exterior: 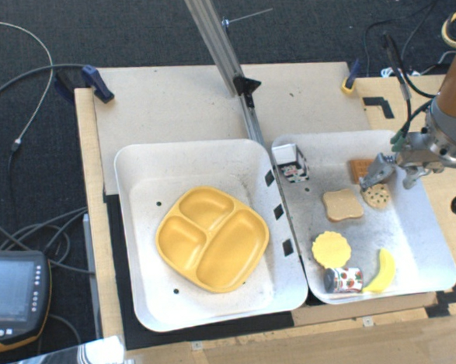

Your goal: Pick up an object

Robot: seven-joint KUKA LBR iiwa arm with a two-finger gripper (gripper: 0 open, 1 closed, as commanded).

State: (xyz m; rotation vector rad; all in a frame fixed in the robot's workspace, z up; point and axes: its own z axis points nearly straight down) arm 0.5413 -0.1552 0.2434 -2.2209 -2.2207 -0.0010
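Observation:
My gripper (394, 175) hangs over the right bin's (438, 236) far right part, open, with nothing between its fingers. Its left finger (378, 173) sits just above a round chocolate-chip cookie (377, 198) and beside an orange-brown cracker (359, 168). Left of the cookie lies a slice of toast (342, 205). Nearer the front are a yellow round wafer (331, 249), a small printed can (344, 280) on its side and a yellow banana (382, 271). A small white carton (289, 164) stands in the bin's far left corner.
The left bin (137, 222) holds a yellow divided plate (212, 238). A metal pole (217, 42) slants up from the ridge between the bins. Cables and a tablet (14, 293) lie left of the bench.

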